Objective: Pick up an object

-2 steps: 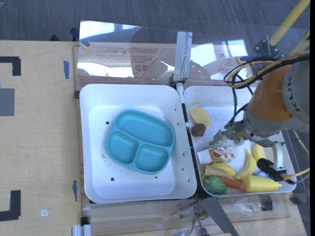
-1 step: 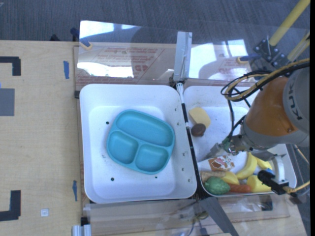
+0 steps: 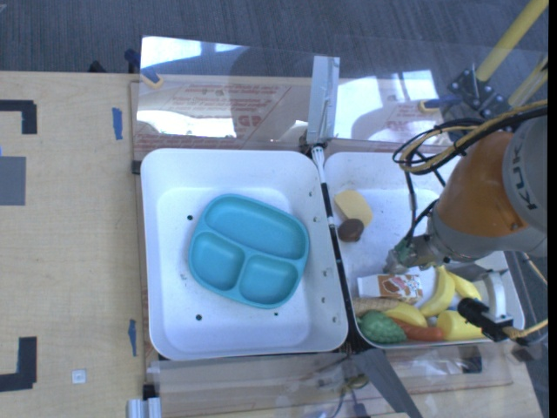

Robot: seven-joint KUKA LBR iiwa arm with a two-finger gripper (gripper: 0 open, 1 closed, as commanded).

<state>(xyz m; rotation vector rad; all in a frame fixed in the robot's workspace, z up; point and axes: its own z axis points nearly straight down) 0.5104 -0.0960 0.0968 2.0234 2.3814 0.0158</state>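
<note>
Objects for picking are gathered in the right bin (image 3: 383,168), one of two white bins set side by side on a pale wooden surface (image 3: 65,233). A yellow block (image 3: 353,205) is seen near that bin's left wall, with a small brown ball (image 3: 351,230) touching its lower edge. Along the bin's near edge a cluster is piled: a printed packet (image 3: 402,286), two bananas (image 3: 442,291), a green vegetable (image 3: 379,326), a red-orange piece (image 3: 422,332) and a yellow piece (image 3: 459,325) lie close together, several touching. The left bin (image 3: 165,259) is occupied by a teal three-compartment tray (image 3: 248,251), lying flat near its middle. The arm (image 3: 487,190) is reached in from the right, and the gripper (image 3: 407,255) is lowered just above the packet. Whether the gripper is apart or together cannot be told.
</note>
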